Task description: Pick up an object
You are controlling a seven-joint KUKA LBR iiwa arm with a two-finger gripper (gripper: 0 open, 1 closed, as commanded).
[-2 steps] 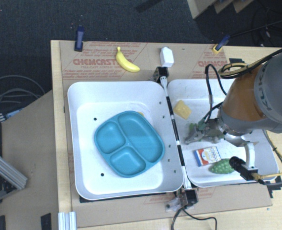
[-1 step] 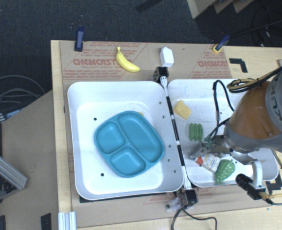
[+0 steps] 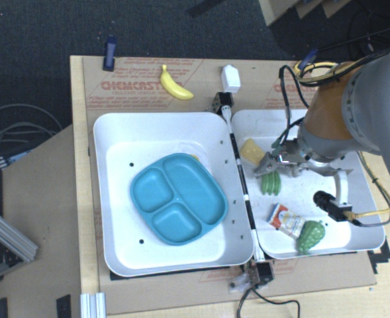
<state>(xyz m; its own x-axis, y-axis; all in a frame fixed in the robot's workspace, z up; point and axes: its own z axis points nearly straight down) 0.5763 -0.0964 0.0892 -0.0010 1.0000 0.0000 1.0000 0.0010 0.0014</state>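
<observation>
Red print reading "CHEMCAST" (image 3: 130,85) runs along the far edge of a brown board-covered tabletop (image 3: 89,244), with a second patch of red print near the far right corner too broken up to read. A yellow toy banana (image 3: 175,86) lies on that lettering, a small dark blue object (image 3: 109,53) sits at the far left edge, and a white block (image 3: 231,77) rests near the far end of the seam between two shallow white bins.

The grey arm (image 3: 373,105), with its orange band (image 3: 327,111), reaches in from the right and bends down over the right bin (image 3: 274,247). Its end effector (image 3: 271,163) sits low at the bin's left side, just above a green pickle-like toy (image 3: 270,183) and beside a pale yellow block (image 3: 252,152); whether the fingers stand apart or together cannot be told, and nothing is visibly between them.

Nearer in the same bin lie a small red-and-white packet (image 3: 285,220) with unreadable print and a green knobbly toy (image 3: 310,236). A black fitting (image 3: 332,205) with a yellow cable hangs off the arm above them.

The left bin (image 3: 108,138) carries a blue three-compartment plate (image 3: 177,197). Dark carpet (image 3: 36,18) surrounds the tabletop, with loose cables (image 3: 9,138) at left.
</observation>
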